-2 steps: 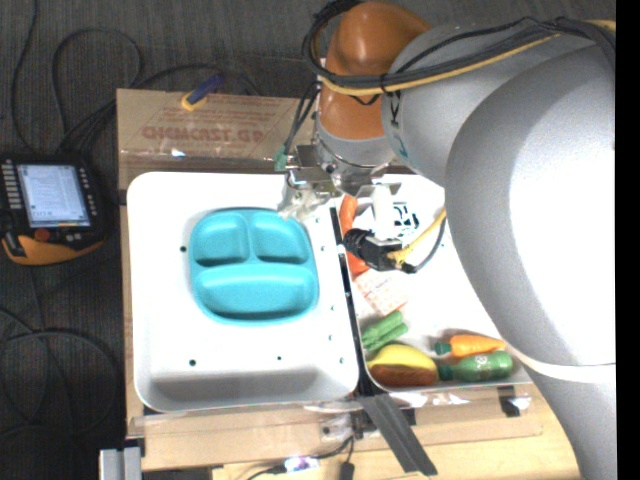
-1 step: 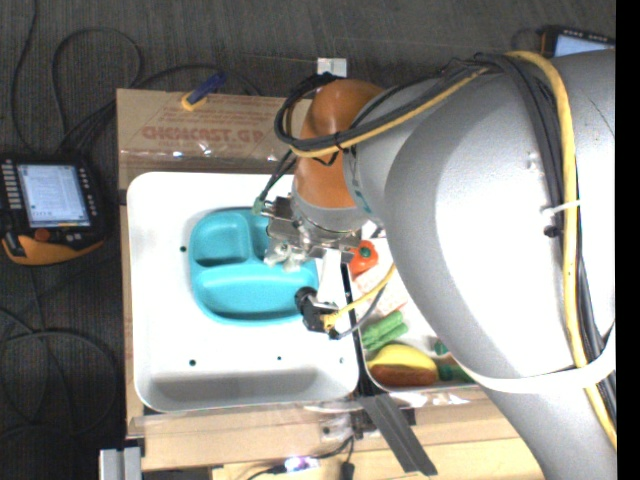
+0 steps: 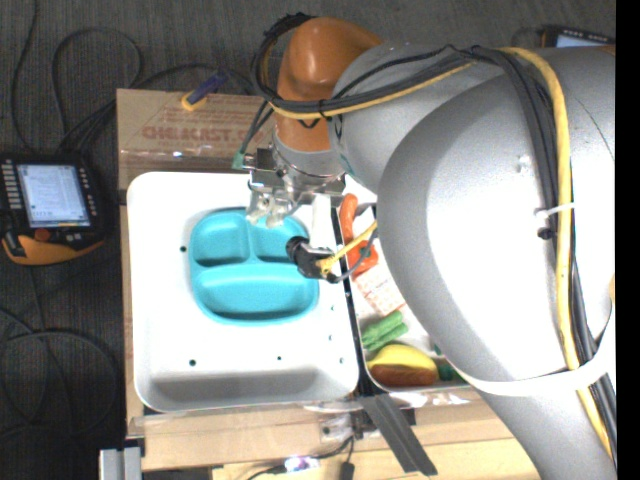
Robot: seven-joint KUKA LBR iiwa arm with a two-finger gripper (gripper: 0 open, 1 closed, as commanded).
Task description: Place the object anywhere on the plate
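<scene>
A light blue plate (image 3: pixel 250 290) with three compartments lies in the left white bin (image 3: pixel 165 308). My gripper (image 3: pixel 270 208) hangs over the plate's far edge, above the divider between the two small compartments. It is small and partly lost against the blue. No object can be made out in it or on the plate. In the right bin, an orange carrot-like piece (image 3: pixel 348 218) sits just right of the gripper, with a green piece (image 3: pixel 384 330) and a yellow and brown piece (image 3: pixel 405 364) nearer the front.
The arm's big grey body (image 3: pixel 480 218) covers most of the right bin. A black plug with a yellow cable (image 3: pixel 305 254) hangs over the plate's right edge. A cardboard box (image 3: pixel 180 128) lies behind the left bin, and a handheld screen (image 3: pixel 45 198) lies on the floor at left.
</scene>
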